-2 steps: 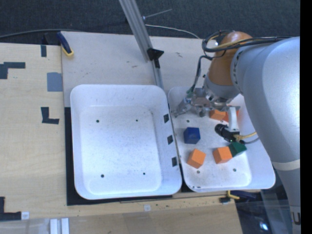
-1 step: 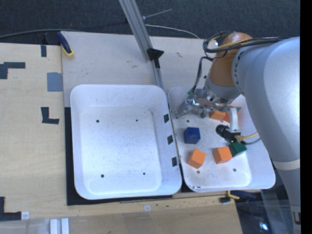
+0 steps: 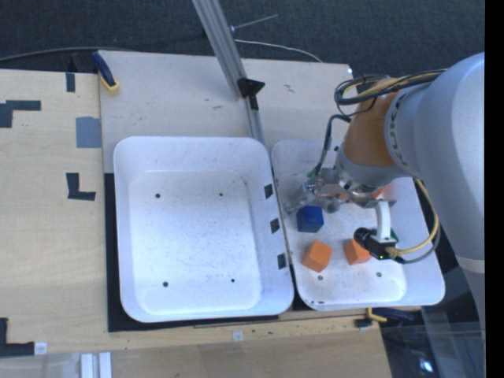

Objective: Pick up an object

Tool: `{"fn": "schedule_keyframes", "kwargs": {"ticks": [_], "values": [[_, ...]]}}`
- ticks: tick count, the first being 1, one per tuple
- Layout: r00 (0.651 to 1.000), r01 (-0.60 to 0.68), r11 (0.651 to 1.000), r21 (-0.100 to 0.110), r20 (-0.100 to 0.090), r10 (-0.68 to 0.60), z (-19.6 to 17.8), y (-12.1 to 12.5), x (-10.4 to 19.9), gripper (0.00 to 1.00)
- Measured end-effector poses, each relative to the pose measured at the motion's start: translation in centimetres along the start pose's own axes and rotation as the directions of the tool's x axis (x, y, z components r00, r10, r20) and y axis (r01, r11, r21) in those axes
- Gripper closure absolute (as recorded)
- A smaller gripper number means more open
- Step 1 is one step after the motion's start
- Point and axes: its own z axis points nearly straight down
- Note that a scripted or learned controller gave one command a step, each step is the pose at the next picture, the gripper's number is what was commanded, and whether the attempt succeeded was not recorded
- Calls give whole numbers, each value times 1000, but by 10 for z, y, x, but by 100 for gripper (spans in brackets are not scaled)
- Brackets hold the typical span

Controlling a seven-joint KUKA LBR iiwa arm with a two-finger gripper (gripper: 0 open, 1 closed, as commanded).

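Bench (image 3: 47, 211) w/ 2 white bins (image 3: 197, 227).

This is a robotics lab or test cell: a grey industrial arm (image 3: 441, 124) with an orange band and looped cables reaches over a plywood bench (image 3: 47, 211) marked with strips of dark tape. Two shallow white bins (image 3: 134, 172) sit side by side on a black mat, and an aluminium strut (image 3: 224, 42) rises on a clamp behind them, above dark carpet
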Motion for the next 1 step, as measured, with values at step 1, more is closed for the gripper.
{"fn": "schedule_keyframes", "kwargs": {"ticks": [1], "values": [[1000,2,1000,-2,-1,-2,-10,2,1,100]]}}
